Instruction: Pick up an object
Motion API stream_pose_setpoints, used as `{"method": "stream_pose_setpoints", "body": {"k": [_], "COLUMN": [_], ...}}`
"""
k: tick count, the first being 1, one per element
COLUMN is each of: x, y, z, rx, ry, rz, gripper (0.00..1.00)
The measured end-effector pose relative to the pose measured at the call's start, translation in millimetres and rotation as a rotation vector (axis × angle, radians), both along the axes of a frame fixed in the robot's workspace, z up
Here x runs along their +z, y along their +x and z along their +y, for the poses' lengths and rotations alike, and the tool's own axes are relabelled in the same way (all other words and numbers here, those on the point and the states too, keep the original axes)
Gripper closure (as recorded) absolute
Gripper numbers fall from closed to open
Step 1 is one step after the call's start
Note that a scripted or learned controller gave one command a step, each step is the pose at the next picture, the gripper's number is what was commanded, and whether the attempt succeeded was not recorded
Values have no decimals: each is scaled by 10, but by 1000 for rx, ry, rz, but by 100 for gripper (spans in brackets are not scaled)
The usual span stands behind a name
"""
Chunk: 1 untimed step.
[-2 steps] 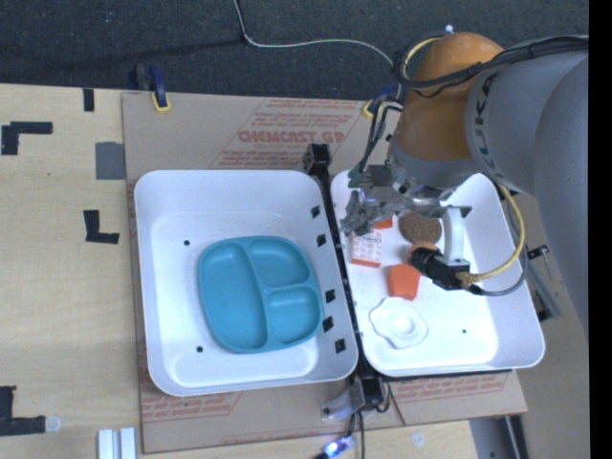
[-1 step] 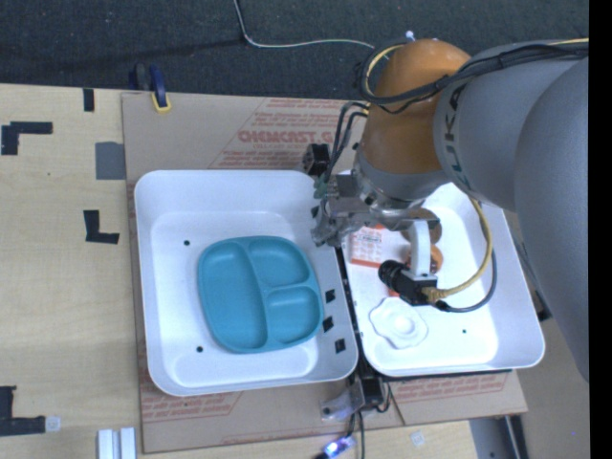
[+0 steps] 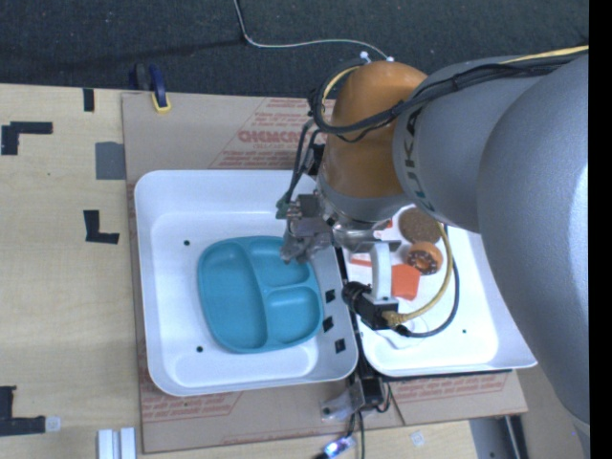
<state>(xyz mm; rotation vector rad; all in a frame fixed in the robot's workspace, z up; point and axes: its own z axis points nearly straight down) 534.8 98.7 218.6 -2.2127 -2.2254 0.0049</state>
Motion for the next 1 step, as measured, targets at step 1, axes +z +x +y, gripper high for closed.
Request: {"method": "stream_pose_setpoints", "body": {"k": [1], "x": [4], "y": [10], "z": [-23], "rx": [-3], "ry": [0], "rz": [-2], "gripper": [0]}}
